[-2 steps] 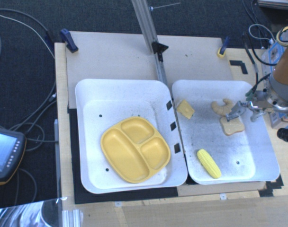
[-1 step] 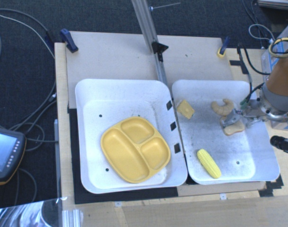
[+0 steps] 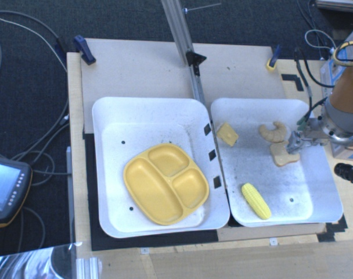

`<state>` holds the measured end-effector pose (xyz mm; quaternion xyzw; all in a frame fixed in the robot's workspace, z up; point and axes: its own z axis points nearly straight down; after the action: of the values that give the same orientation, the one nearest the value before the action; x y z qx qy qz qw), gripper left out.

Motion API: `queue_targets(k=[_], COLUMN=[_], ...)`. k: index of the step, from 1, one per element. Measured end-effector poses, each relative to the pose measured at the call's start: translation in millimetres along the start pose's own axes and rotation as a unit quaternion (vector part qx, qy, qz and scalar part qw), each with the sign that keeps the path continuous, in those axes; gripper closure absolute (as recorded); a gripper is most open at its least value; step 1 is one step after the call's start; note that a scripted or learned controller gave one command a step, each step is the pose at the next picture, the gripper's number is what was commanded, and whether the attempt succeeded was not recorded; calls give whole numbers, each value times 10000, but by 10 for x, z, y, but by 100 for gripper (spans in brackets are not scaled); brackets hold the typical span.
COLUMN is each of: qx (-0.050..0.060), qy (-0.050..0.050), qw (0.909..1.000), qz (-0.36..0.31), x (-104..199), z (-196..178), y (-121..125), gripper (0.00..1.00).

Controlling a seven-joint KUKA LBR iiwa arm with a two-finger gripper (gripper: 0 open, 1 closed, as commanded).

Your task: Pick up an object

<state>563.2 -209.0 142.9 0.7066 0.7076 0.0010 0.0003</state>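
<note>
Approach step: gripper [image 3: 295,142] low at tan piece [image 3: 284,155], just beside fingertips. Finger state: cannot tell. Next: close, lift straight.

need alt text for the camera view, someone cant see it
A grey arm's gripper is low in the right bin beside two tan toy pieces, with a cheese wedge and corn cob. A yellow divided plate fills the left bin.

— What can't you make out down there?

— My gripper [image 3: 296,142] is a small blur over the tan piece [image 3: 284,154]; finger gap unreadable, and it hides that piece's right end.

— And your arm [image 3: 345,97]?

— Cut off by the right edge. The tablet screen [image 3: 5,193] is clipped at the left edge.
</note>
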Motion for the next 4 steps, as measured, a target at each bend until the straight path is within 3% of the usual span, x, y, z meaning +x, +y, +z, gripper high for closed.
queue_targets(k=[2, 3, 4], qx=[-29, 15, -6], qy=[-18, 10, 5], qw=[10000, 10000, 10000], qz=[-5, -28, -35], x=[81, 628, 1181], z=[-1044, -926, -1032], y=[85, 179, 286], gripper=[100, 100, 100])
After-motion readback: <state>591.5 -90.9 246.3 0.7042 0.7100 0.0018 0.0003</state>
